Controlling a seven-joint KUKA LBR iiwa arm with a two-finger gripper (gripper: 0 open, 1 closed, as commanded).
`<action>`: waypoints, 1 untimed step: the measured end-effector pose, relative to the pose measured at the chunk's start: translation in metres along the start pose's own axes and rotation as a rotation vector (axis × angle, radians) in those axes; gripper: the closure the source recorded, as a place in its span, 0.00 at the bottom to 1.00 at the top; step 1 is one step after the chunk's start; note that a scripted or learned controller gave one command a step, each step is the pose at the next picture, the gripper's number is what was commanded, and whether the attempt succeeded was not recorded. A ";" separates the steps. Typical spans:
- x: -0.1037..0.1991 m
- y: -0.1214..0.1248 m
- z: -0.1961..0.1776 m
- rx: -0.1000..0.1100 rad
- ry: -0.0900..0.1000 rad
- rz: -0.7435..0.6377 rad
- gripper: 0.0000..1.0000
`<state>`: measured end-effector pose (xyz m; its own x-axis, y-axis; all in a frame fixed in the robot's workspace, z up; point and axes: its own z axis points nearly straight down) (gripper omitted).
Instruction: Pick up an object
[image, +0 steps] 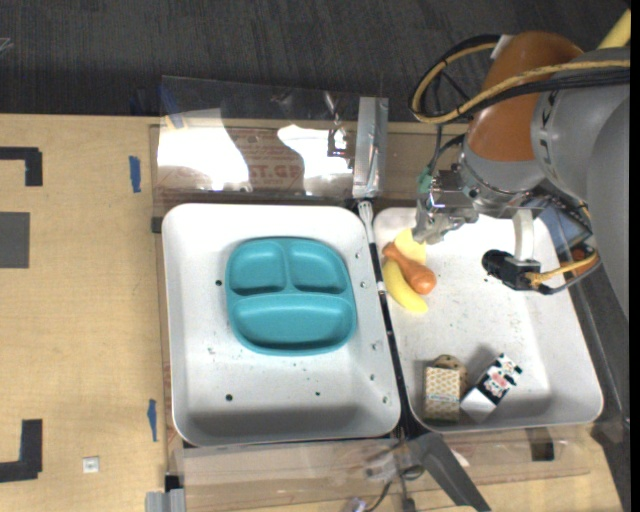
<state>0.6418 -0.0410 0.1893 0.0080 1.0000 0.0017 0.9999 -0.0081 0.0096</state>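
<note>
Hovering over the banana and carrot at the right bin's left edge, gripper state impossible to tell, probably looking at light, smooth, slippery plastic toys, so likely grabbing mid-body across the narrow width.

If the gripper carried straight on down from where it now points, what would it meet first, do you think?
Probably the yellow banana, lying directly under the gripper beside the orange carrot; depth is hard to judge.

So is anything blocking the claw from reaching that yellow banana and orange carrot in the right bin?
Nothing visible does. The gripper hangs right over the banana and carrot; the other items lie apart.
</note>
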 end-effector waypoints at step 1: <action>-0.003 -0.002 0.004 0.008 -0.002 0.004 0.00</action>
<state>0.6397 -0.0438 0.1850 0.0118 0.9999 -0.0004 0.9999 -0.0118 0.0013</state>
